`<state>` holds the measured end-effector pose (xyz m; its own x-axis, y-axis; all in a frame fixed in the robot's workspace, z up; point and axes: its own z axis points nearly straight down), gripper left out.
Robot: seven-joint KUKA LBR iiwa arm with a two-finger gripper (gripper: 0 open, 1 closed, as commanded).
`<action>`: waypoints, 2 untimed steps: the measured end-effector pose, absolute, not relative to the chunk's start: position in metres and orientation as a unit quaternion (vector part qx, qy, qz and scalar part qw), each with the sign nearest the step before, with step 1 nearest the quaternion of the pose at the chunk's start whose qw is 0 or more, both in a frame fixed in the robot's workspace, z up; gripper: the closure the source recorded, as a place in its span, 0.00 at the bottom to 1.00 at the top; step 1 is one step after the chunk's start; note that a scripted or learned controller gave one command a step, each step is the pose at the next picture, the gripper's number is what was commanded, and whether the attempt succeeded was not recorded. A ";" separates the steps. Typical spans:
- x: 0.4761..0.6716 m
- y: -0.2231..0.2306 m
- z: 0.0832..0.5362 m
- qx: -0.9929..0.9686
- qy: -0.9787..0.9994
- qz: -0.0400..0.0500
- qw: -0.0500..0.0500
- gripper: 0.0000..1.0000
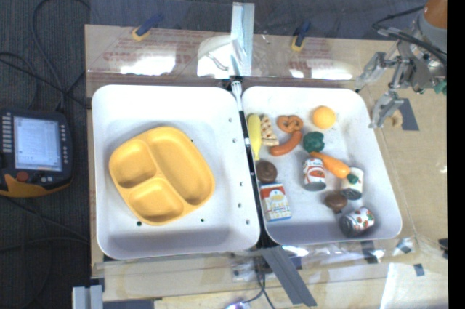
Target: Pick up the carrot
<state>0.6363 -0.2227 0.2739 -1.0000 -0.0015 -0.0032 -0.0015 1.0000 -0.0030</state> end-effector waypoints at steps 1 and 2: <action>0.627 -0.223 0.099 -0.154 0.988 -0.002 0.004 0.00; 0.588 -0.183 0.091 -0.057 0.998 -0.002 0.007 0.00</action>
<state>0.5875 -0.1825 0.0911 -0.9934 -0.1135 -0.0132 -0.1135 0.9935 -0.0046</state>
